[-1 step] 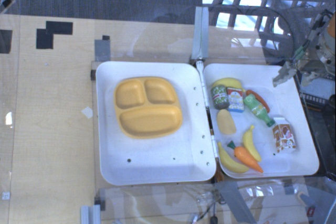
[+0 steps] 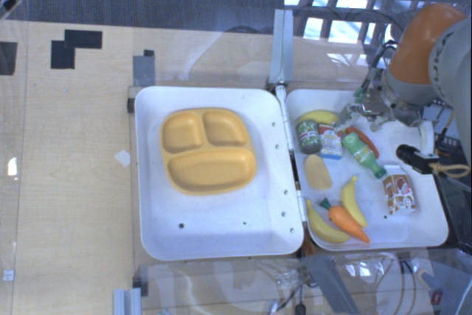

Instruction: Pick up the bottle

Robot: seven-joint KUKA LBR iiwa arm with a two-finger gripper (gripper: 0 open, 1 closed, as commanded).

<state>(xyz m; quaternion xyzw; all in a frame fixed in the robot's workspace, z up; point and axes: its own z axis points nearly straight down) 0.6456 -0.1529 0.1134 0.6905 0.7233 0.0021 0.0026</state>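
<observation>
Carrot: orange plastic carrot, below green plastic bottle
Hand: above bottle, grip state unclear
Tip: descend centred, align with bottle

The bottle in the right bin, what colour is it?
Green, seen in the camera view: bottle.

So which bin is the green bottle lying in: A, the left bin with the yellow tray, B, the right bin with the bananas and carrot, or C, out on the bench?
B: the green bottle lies in the right bin, near the bananas and carrot.
</observation>
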